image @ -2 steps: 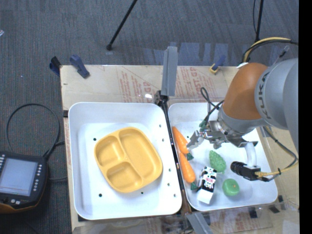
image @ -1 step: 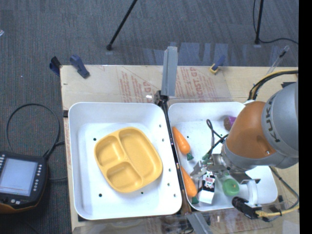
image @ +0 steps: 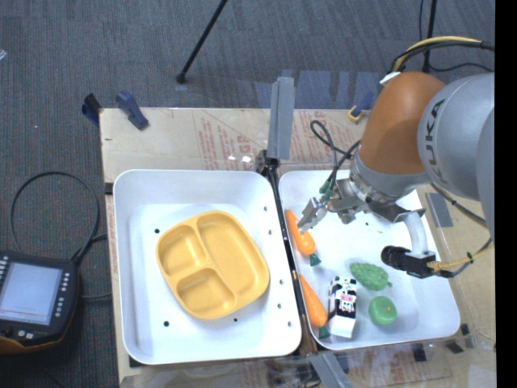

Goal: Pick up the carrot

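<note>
An orange carrot (image: 300, 234) with a green stub end lies at the left edge of the right bin (image: 436, 314), close to the divider. A second carrot (image: 314, 301) lies lower along the same edge, beside a cow-patterned carton (image: 344, 305). My gripper (image: 313, 212) hangs just above and to the right of the upper carrot's top end, tilted toward it. Nothing is visibly held. The grey arm with its orange band (image: 404, 128) reaches in from the right and covers the bin's upper right part.
A yellow divided plate (image: 212, 262) sits in the left bin (image: 133, 217). In the right bin lie a bumpy green vegetable (image: 370, 275) and a round green fruit (image: 383, 309). A black cable end (image: 408, 260) hangs over that bin.
</note>
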Controlling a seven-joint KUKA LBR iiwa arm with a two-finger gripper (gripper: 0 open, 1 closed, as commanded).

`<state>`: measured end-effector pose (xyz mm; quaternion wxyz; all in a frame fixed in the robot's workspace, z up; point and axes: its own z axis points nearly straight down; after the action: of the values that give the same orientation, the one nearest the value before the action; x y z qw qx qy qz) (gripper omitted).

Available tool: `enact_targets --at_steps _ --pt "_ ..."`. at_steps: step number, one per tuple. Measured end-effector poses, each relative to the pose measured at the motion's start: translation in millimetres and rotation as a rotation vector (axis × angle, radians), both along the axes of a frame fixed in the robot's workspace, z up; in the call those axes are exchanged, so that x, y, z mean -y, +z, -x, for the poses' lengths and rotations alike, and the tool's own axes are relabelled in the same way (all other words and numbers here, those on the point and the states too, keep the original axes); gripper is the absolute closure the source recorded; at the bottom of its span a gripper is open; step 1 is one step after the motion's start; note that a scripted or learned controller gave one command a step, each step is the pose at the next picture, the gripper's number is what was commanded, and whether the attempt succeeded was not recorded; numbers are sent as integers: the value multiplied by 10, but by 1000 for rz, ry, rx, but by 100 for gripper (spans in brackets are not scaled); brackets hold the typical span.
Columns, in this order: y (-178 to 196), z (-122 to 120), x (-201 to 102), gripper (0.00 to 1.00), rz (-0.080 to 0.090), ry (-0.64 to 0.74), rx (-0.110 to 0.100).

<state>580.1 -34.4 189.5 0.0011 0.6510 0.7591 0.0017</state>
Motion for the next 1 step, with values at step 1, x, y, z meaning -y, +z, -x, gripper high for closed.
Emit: enact_targets --at_steps 1 --pt "69 163 -335 0 0 -56 -8"
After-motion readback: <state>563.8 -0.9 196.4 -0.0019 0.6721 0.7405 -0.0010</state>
